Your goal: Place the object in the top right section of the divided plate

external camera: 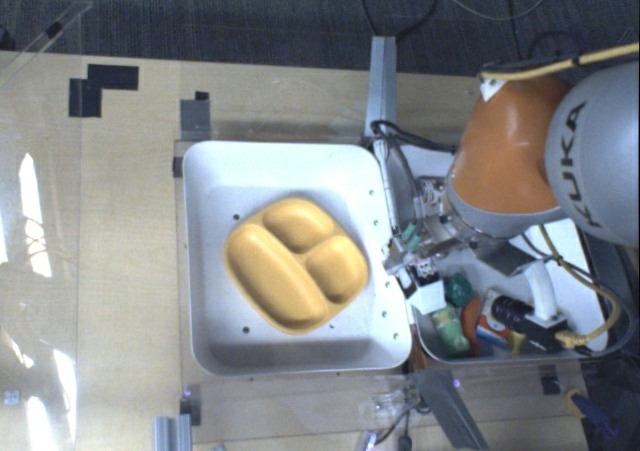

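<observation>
1. Right bin (440,351): shallow, white, at 4 o'clock in the view. Only its near corner is visible, with the rest under the arm.
2. Cluster of small objects (460,319): lies in the near corner of the right bin (green, orange, blue and red pieces crowded together, shapes too small to make out). Which of them is the task's object cannot be told. All of them lie in this bin, well apart from the plate.
3. Left bin (215,189): shallow, white, roughly square, at the centre of the view. Its 3 o'clock wall runs beside the right bin.
4. Divided plate (275,279): yellow, with three sections, lying flat in the middle of the left bin and turned at an angle to the walls. The large section is at 7 o'clock, and the two smaller ones are at 12 and 3 o'clock.
5. Claw (415,257): over the strip where the two bins meet, at 3 o'clock from the plate. Whether it is apart, together or clamped on anything cannot be told.
6. Arm (600,159): grey with an orange band (505,159), coming in at 3 o'clock above the right bin.
7. Counter (100,239): pale wood, with black L-shaped marks (100,84) at 10 o'clock near the far edge.
</observation>
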`<action>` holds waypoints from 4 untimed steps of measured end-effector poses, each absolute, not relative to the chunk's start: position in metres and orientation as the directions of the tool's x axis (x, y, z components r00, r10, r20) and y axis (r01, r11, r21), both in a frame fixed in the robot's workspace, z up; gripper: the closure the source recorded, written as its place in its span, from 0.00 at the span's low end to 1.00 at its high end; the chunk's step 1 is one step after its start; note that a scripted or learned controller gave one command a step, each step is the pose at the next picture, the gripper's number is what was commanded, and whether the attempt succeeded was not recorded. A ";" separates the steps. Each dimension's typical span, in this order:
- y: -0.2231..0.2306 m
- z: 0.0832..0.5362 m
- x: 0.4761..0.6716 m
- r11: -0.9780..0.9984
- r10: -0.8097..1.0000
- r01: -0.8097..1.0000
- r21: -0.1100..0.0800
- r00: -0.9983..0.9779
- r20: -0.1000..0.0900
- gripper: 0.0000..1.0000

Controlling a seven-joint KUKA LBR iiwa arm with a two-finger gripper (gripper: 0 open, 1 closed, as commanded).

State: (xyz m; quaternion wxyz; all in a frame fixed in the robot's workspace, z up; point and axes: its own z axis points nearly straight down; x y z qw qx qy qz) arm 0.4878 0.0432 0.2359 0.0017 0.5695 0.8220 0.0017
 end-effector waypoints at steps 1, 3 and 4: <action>0.082 0.259 0.528 0.531 0.848 0.848 0.006 -0.531 -0.002 1.00; 0.072 0.235 0.545 0.629 0.777 0.777 0.005 -0.629 -0.003 1.00; 0.070 0.186 0.610 0.786 0.619 0.619 0.006 -0.786 -0.005 1.00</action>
